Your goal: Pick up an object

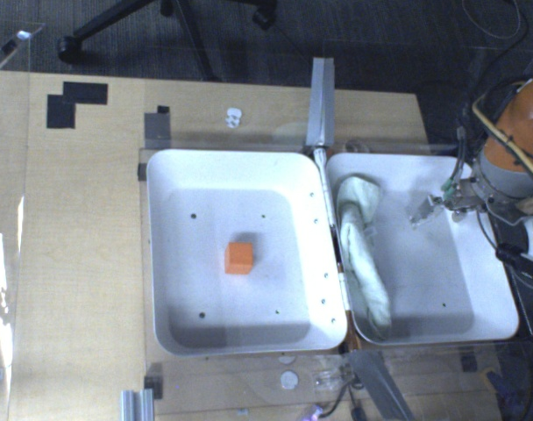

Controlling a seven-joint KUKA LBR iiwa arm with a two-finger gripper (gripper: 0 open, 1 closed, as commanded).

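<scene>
The gripper [431, 205] hangs over the right bin [486, 323], upper right of frame; its fingers' state I cannot tell. A cube [239, 258] lies in the left bin [174, 235], a cloth [361, 248] along the right bin's left side.

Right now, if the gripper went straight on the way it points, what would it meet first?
The gripper points left over the right bin. Going straight on, it would probably meet the white cloth lying along that bin's left side first, though its height above the floor is unclear.
</scene>
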